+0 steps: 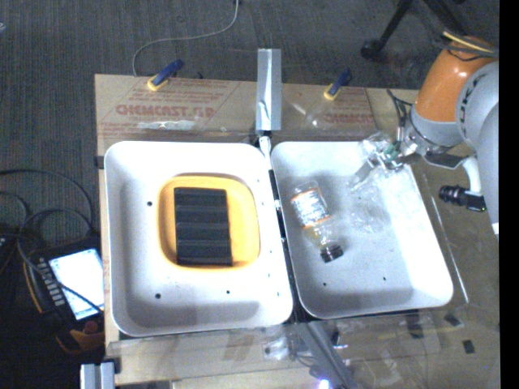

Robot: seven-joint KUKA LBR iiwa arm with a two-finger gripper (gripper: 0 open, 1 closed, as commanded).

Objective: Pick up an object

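left bin [130, 217] holding yellow tray [172, 197], right bin [405, 274] holding bottle [313, 214]

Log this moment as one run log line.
arm: over right bin's far right corner | gripper: fingers unclear | bottle: lying in right bin | yellow tray: left bin

Tool [381, 156] blurred; arm [478, 96] cut off right

Two bins side by side on bench [113, 96]. Left bin [130, 298] holds tray [209, 221], near middle. Right bin [422, 274] holds bottle [315, 220], lying down near its left side, cap toward bottom of frame. Arm [458, 96] at upper right of frame. Gripper [379, 162] over right bin's upper right corner. Tablet [75, 280] at lower left of frame, left of bench.
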